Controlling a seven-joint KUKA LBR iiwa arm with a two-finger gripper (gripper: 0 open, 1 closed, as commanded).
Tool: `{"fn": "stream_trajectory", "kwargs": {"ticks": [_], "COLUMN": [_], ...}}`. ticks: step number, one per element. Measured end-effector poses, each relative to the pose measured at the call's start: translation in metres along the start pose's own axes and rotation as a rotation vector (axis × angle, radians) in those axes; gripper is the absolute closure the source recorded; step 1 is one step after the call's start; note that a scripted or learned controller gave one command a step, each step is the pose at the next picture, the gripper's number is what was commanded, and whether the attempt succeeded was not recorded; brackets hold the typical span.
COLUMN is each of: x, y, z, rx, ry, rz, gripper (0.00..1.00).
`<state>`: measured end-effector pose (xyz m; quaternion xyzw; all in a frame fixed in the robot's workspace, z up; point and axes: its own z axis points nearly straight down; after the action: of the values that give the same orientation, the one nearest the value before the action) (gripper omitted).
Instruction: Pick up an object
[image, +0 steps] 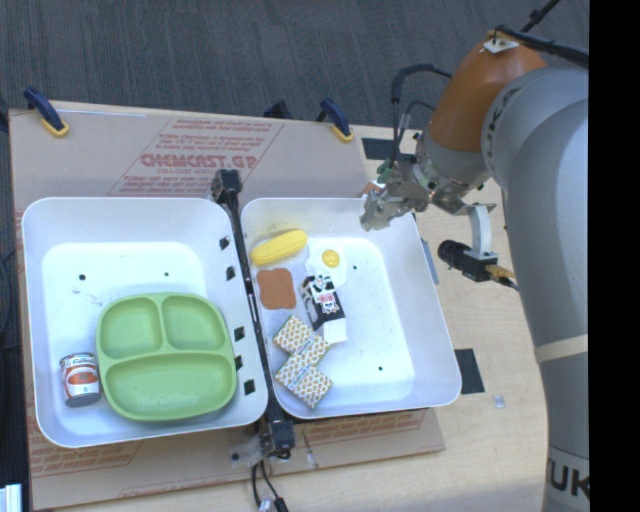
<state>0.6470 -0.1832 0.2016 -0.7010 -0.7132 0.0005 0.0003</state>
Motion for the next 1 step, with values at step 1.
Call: {"fn": "stream_trajectory", "kwargs": {"ticks": [1], "x": [0.0005], "y": [0.0006], "z": [-0.0106], "rx": [0.0], "ry": [-0.001], "rz": [-0.006], "gripper": [1.0]}}
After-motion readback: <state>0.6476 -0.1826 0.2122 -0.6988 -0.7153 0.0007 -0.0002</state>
